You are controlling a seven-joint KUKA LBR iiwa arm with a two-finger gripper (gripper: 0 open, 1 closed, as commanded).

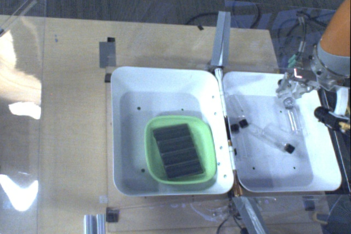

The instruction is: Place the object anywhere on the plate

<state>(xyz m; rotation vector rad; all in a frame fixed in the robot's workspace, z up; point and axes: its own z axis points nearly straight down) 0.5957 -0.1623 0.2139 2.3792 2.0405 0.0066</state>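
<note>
One dark ridged block (176, 150) already lies on the green plate (149, 145), long axis slanting, well left of the gripper (290, 100), whose jaws' state I cannot tell.

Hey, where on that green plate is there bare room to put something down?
The green plate is mostly covered by a dark ribbed block. Bare green shows along its left rim, its right rim and the front edge. The left bin has open white floor behind the plate. The right bin is cluttered with clear tubes.

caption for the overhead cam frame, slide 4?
Dark ridged block rests on green plate in left bin; gripper hovers over right bin.
</note>
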